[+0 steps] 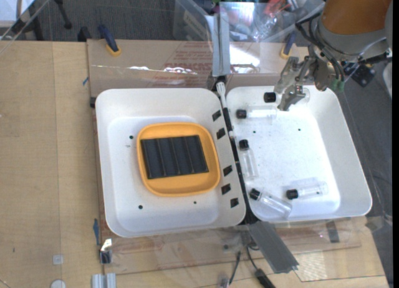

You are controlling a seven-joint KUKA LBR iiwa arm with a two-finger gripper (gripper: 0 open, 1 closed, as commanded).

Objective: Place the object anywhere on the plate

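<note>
The orange plate (177, 186) with a black ridged insert lies in the middle of the left bin (118, 212). Several clear vials with black caps lie in the right bin (349, 181): one (257, 114) near the far left, one (248, 159) along the divider, one (271, 202) at the near left corner and one (307, 189) near the front. A small black cap (269, 97) sits near the far edge. My gripper (290, 93) hangs over the far part of the right bin, just right of that black cap, with nothing visibly in it.
A clear tub (249, 0) of colourful items stands behind the bins. Black clips (224, 156) line the divider between the bins. A grey flat piece (271, 246) lies at the bench's front, and the arm's cables (336, 68) hang over the right bin's far corner.
</note>
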